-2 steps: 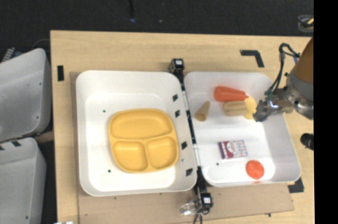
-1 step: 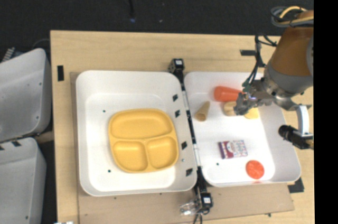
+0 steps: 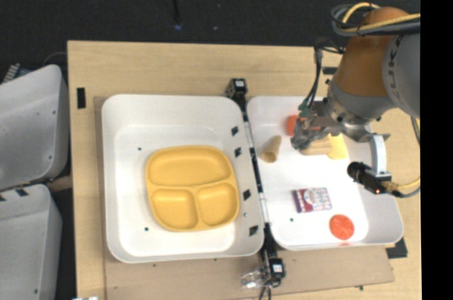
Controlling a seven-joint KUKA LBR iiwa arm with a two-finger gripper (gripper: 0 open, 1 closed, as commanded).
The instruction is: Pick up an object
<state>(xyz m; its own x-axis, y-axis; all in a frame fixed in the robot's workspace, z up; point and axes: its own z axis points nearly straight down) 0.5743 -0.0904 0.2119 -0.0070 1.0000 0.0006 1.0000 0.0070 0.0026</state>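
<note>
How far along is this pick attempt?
Done: the gripper is low in the right bin, among an orange piece and a yellow block. In hand: nothing visibly lifted. Left: grasp and raise one item; the tan cork, card and orange disc lie untouched.

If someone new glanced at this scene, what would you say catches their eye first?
Probably the yellow divided tray, lying alone in the left bin. Next, the grey arm with its orange band, reaching over the right bin with its gripper low among small items there. Nearer the camera lie a small printed packet and an orange disc.
</note>
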